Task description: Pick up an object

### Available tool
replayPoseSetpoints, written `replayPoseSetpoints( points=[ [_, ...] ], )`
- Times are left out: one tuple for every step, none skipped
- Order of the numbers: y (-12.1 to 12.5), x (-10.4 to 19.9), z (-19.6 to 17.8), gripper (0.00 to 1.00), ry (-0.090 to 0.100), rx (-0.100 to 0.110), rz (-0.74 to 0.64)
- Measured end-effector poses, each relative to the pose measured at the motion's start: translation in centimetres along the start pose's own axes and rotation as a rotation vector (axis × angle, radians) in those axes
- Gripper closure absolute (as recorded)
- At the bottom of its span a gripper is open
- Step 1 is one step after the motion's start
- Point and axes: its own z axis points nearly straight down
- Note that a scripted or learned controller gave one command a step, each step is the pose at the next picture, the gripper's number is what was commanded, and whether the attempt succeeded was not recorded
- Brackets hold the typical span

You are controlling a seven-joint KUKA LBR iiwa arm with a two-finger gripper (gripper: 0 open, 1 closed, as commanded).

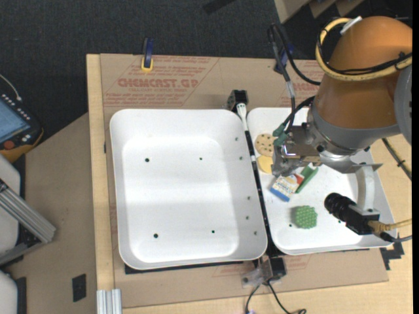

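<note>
Gripper (pixel 286 161) sits low in right-hand bin (pixel 327 239), just above blue-white box (pixel 283 188); grip state cannot be told. Nothing visibly lifted; pick apparently not yet done.

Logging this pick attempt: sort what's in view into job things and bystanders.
Job:
gripper
right bin
cookie
blue box
green ball

Lying about:
left bin
cardboard sheet
blue clip
</note>
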Motion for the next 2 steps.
replayPoseSetpoints(
  points=[
    [0.2, 3.4, -6.1, 1.0, 0.002, -0.012, -0.007],
    [0.1, 0.6, -3.3, 1.0, -0.001, 0.0, 0.001]
  ],
)
